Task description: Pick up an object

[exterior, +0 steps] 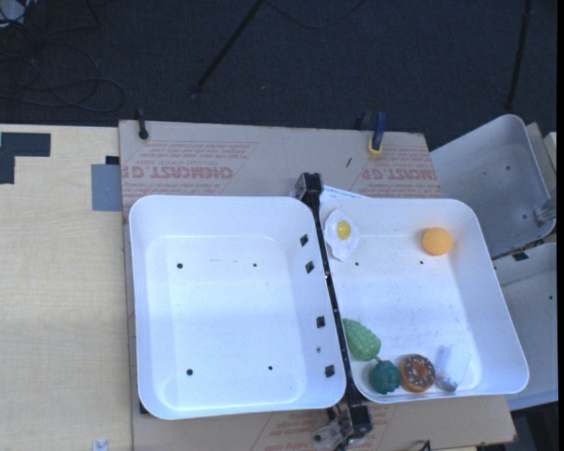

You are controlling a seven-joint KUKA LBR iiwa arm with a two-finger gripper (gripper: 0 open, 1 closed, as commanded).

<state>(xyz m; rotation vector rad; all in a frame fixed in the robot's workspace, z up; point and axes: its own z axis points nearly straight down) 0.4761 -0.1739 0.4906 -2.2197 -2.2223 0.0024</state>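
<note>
Crowded against the near rim of the right bin [493, 280], a small brown doughnut [415, 372] with sprinkles is found lying flat, and it may be taken as the object to be picked. It is judged to be a light, fairly stiff toy, with a glazed top that may be slick. A hold is best taken across its outer edge, or with one finger through the hole. Little room is left for that: a dark teal round piece [385, 377] is touching or just beside it on one flank, and a pale, translucent item [454, 365] is just beside it on the other. A light green leafy piece [361, 339] is seen near the divider. Well apart, at the far end, a fried egg [342, 233] and an orange ball [437, 241] are set. The left bin [150, 252] is placed alongside.
</note>
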